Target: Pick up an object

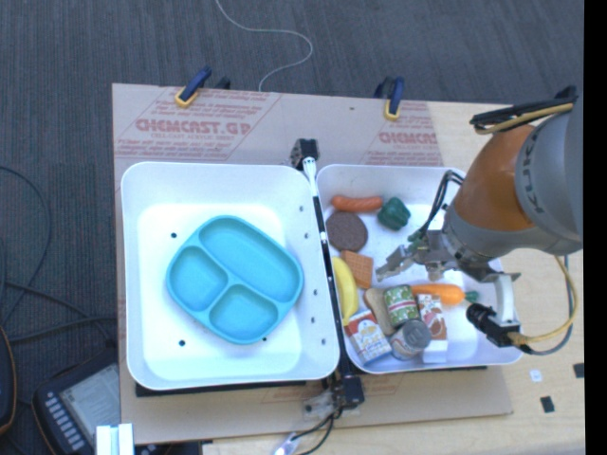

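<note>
White bins: you have two shallow ones side by side on the bench; the left bin (142, 254) and the right bin (379, 173) meet along a dark seam in the middle.
Left bin: it holds one blue divided plate (234, 278) with three compartments, lying flat and turned at an angle.
Right bin: this is where your pickable objects sit, crowded toward the near and left part.
Far row: an orange sausage-like piece (358, 203) lies along the far wall, with a dark green lump (395, 213) just beside it on the right.
Left side: a brown round patty (347, 230) sits above a tan wedge (359, 268); a yellow banana (346, 288) runs along the left wall.
Near side: a green-labelled can (400, 304), a grey-topped tin (412, 339), a small printed packet (366, 337) and an orange carrot (443, 295) lie packed together, touching or nearly so.
Arm: grey, with its orange band (493, 192), it reaches in from the right over the right bin.
Gripper: you see it (403, 262) low over the middle of the right bin, just above the green-labelled can and near the tan wedge.
Hand state: the metal fingers (391, 266) stand spread apart, with nothing between them.
Bench: brown printed board, with two clamps (193, 85) at the far edge.
</note>
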You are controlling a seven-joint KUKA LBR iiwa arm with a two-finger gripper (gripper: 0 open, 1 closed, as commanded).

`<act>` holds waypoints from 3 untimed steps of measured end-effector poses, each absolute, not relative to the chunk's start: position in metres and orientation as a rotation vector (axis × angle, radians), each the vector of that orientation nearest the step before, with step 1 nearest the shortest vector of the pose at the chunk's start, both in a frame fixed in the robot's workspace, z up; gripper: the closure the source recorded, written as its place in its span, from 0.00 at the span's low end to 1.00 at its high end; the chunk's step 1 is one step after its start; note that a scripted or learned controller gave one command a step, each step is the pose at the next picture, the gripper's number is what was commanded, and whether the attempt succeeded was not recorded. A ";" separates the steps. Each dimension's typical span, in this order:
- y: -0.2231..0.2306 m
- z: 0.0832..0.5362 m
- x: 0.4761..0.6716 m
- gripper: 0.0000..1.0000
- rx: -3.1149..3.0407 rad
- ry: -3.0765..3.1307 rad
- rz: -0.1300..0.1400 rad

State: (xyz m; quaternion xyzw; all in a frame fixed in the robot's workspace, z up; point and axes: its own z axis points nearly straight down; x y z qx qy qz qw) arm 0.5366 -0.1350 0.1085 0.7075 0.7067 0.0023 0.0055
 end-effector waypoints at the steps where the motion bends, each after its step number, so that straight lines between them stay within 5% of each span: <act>1: -0.135 0.118 0.537 1.00 2.214 2.213 0.008; 2: -0.135 0.118 0.537 0.00 2.215 2.213 0.008; 3: -0.101 0.088 0.569 0.00 2.218 2.219 0.002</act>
